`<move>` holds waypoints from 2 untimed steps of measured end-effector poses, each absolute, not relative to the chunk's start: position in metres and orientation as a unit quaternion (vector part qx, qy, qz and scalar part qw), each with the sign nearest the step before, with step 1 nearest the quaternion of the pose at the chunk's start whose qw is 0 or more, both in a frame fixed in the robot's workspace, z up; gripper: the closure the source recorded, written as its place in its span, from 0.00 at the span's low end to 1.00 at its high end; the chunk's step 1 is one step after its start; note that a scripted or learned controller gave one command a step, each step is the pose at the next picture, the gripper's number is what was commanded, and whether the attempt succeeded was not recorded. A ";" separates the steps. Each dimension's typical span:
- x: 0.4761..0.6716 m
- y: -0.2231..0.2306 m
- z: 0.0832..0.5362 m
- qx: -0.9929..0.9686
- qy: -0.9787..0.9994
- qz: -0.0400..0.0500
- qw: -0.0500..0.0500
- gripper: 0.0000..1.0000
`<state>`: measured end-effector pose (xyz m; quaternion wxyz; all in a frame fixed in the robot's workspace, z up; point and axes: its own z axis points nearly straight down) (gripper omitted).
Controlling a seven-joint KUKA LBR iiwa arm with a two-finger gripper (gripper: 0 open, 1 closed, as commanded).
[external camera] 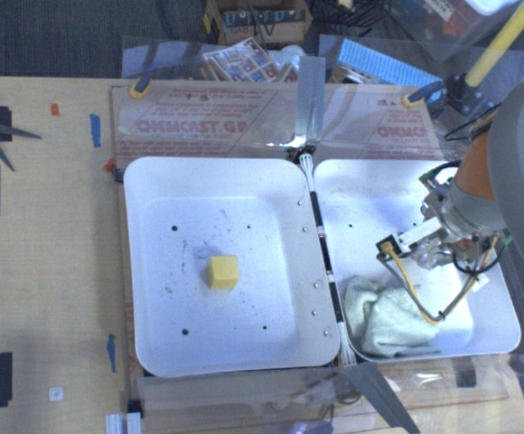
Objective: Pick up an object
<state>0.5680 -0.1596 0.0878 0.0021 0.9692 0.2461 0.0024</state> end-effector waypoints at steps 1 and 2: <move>0.579 -0.130 0.088 0.995 0.102 0.002 0.002 1.00; 0.511 -0.148 0.242 0.991 0.133 -0.001 0.000 1.00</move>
